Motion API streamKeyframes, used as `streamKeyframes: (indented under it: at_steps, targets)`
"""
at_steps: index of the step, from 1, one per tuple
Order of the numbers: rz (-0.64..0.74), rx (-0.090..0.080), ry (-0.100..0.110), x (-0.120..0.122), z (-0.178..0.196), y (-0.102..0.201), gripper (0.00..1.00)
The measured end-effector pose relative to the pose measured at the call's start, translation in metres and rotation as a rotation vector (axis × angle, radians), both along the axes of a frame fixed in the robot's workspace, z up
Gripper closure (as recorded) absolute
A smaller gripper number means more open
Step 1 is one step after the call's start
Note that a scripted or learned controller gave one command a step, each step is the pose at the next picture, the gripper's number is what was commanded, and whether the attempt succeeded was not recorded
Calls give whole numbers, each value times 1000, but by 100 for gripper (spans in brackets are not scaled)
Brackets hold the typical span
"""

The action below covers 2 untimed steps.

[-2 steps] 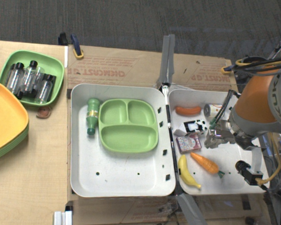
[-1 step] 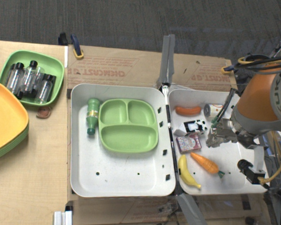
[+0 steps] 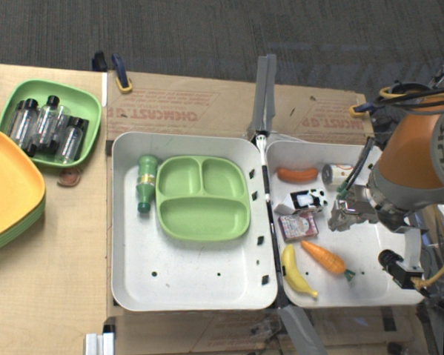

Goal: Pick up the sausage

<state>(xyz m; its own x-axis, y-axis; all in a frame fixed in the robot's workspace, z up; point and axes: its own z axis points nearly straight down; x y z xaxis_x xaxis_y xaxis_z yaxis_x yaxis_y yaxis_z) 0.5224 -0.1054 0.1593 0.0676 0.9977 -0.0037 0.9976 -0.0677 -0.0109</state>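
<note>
Gripper (image 3: 344,215) sits low over the right bin (image 3: 364,292), arm (image 3: 416,161) entering from the right edge of the view. Fingers are dark and seen from above against clutter; how far apart they stand cannot be told, and nothing shows between them. Sausage (image 3: 297,174) lies up and to the left of the gripper, near the bin's far wall, apart from the tool. Its long axis runs nearly left-right across the view, with a slight sag in the middle; one end points toward the divider between the bins, the other toward a small can (image 3: 328,173) lying just beside that end. Directly left of the gripper: a black-and-white toy (image 3: 308,200), and below that a reddish packet (image 3: 299,227). Below the gripper, slightly left, a carrot (image 3: 326,259) lies on a diagonal, green tip toward the lower right. Farther down-left, a banana (image 3: 296,272) rests against the bin's left wall. Well left of the tool, in the left bin (image 3: 194,283), a green divided plate (image 3: 203,198) with a green bottle (image 3: 146,182) just beside its left edge. Far left on the bench, a green tray (image 3: 92,110) of dark vials (image 3: 48,129) and stacked yellow plates (image 3: 10,191).
</note>
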Motion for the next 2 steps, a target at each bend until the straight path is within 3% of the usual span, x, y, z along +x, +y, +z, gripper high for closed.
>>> streamKeyframes:
  at_steps: [1, 2]
  targets:
    - [-1, -1, 1, 0, 8, -2, 100]
    - [-295, -1, -9, 3, 51, -41, 100]
